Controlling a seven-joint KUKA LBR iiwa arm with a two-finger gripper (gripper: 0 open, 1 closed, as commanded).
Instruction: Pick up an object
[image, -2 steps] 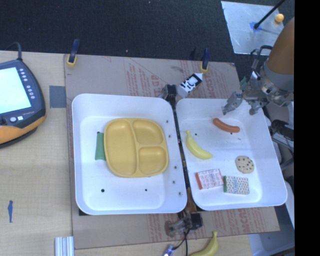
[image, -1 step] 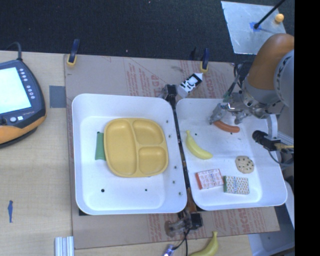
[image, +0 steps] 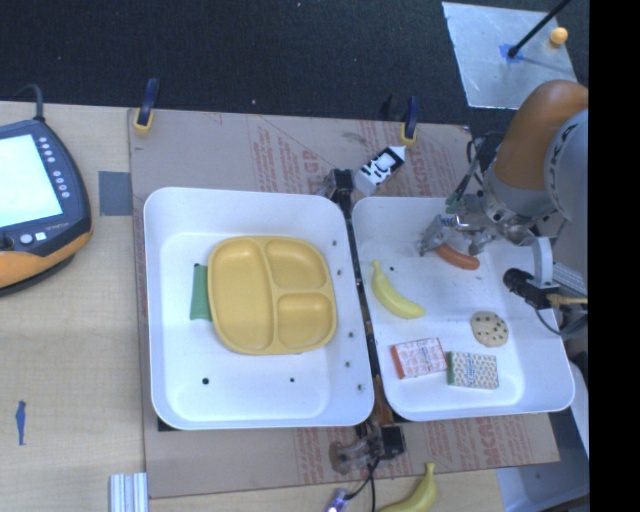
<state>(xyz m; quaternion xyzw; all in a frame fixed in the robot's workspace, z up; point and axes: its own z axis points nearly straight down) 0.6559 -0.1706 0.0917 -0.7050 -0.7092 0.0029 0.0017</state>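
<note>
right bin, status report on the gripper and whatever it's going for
Gripper low in right bin, over the hot dog. No grasp confirmed. Banana, cookie, two packets lie apart, not in the way.

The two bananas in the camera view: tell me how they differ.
The banana in the right bin lies on the white bin floor, while the banana at the bottom edge lies outside both bins, on the bench. The bin banana shows whole, running diagonally beside the cookie and packets; the bottom one is cut off by the frame. The bin banana looks paler yellow, the bottom one deeper. Both are curved, yellow and untouched by the gripper.
</note>
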